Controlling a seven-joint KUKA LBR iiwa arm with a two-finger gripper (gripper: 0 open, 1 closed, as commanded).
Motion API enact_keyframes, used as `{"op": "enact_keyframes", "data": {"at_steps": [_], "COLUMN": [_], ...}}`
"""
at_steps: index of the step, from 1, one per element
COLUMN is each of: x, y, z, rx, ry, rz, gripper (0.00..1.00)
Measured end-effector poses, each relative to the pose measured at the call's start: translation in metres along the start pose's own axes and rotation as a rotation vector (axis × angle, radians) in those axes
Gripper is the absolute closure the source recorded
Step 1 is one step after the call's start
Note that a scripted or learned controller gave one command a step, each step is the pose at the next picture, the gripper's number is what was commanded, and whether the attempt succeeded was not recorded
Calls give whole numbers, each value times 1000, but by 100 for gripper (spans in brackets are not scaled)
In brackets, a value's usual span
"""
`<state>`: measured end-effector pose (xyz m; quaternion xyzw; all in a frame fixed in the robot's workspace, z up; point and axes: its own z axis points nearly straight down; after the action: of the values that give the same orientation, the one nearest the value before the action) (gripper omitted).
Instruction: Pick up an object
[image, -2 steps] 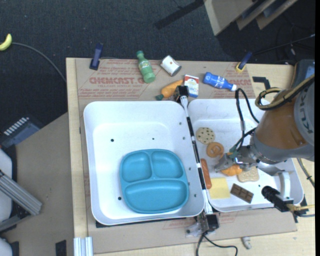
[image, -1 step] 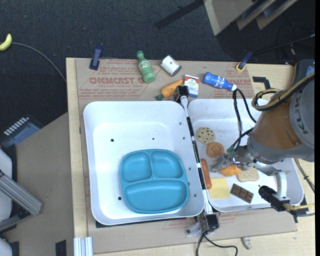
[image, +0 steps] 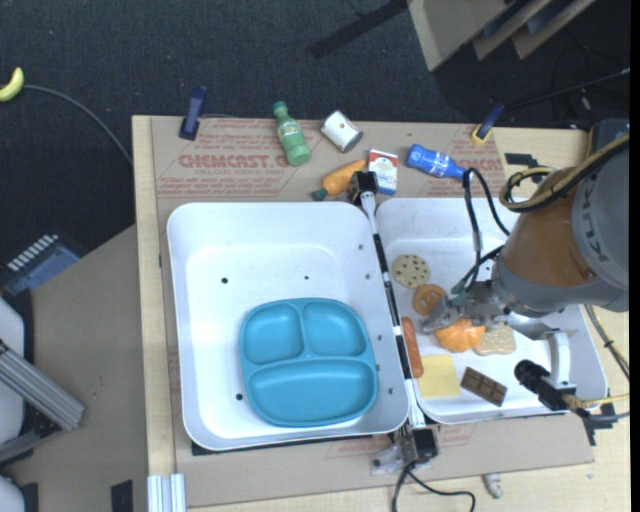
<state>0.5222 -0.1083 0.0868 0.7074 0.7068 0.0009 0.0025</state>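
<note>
The right bin holds toy food. A chip cookie lies near its left wall, with a round brown piece just below it. An orange fruit sits mid-bin beside a pale toast slice. A red hot dog, a yellow cheese square and a brown chocolate bar lie toward the front. My gripper reaches in from the right and is low over the bin, directly above the orange fruit and touching or nearly touching it. The wrist hides the fruit's top.
The left bin holds a blue divided plate. Behind the bins lie a green bottle, a white can, a small carton, a blue bottle and an orange carrot. Cables hang near the arm.
</note>
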Motion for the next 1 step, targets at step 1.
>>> {"op": "enact_keyframes", "data": {"at_steps": [1], "x": [8], "y": [-41], "z": [-1], "rx": [-4], "ry": [-1], "rz": [0], "gripper": [0]}}
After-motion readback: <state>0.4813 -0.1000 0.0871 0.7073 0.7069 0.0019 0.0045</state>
